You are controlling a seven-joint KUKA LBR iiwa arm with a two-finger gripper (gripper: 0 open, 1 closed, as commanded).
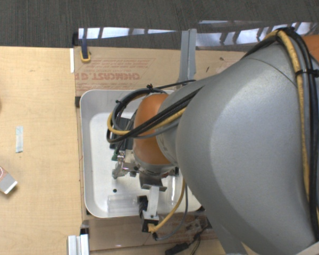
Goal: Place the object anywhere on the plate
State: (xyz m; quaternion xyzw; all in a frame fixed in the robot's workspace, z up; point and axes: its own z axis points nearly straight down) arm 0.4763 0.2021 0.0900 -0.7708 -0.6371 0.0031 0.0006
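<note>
Gripper [123, 168] sat low inside the white bin [93, 142], under the orange-banded wrist [149, 129]. Its state, apart or together, could not be determined.

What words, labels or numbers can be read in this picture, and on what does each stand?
"CHEM...": large red print on the cardboard; the later letters are unsure.
Smaller red lines above it: too blurred to read.
Packet at the left edge: its print is too small to read.
</note>
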